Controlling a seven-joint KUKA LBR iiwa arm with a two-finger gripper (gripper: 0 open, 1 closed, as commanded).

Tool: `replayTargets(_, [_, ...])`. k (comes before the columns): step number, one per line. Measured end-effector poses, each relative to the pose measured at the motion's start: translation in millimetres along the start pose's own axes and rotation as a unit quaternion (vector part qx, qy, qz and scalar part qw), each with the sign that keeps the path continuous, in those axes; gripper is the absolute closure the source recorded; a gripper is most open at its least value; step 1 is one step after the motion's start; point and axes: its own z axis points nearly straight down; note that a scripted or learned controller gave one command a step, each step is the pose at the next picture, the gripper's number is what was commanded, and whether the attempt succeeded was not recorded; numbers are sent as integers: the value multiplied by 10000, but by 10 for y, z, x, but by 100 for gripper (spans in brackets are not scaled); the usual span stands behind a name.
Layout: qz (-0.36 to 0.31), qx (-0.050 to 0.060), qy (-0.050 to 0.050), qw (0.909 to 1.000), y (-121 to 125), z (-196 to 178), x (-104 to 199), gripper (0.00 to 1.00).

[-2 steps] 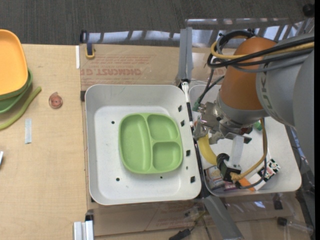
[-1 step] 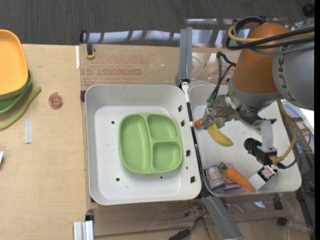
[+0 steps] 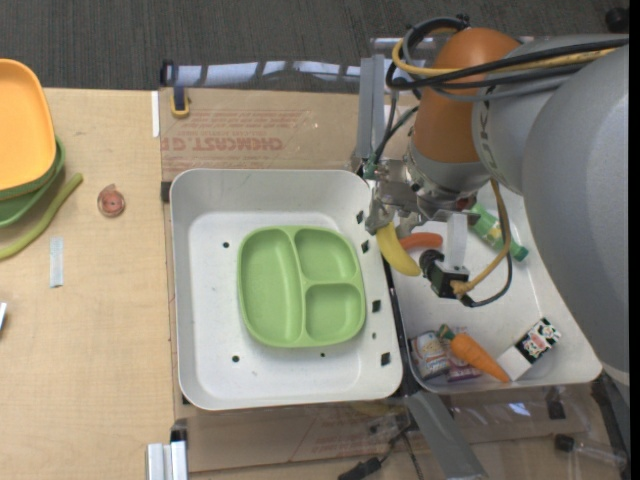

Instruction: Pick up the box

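The arm (image 3: 560, 118) comes in from the right and hangs over the right bin (image 3: 560, 298). It has an orange band (image 3: 470, 63) above the wrist. The gripper (image 3: 400, 208) sits low, near the wall between the two bins. I cannot tell how it stands or if it holds a thing, since the wrist hides it from above.

A banana (image 3: 398, 255) lies just under the gripper, so close that they may touch. I cannot tell for sure. A red thing (image 3: 422, 239) lies beside the banana.

The box (image 3: 535, 344) is white with black spots. It lies at the front right of the right bin, well apart from the gripper. A carrot (image 3: 478, 356) lies just beside the box, on its left. A small pack (image 3: 433, 351) lies next to the carrot. Some green bits (image 3: 488, 228) lie near the arm.

The left bin (image 3: 190, 298) holds a green plate (image 3: 300, 286) with three parts.

On the bench (image 3: 90, 368) at the far left sit an orange plate (image 3: 22, 118) and a small pink thing (image 3: 112, 201).
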Motion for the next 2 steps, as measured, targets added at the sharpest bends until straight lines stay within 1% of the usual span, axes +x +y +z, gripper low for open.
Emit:
replayTargets(1, [-1105,-11,1,9939,487,-7,-311,100])
replayTargets(2, [-1889,-8,6,9820,488,-8,-1132,100])
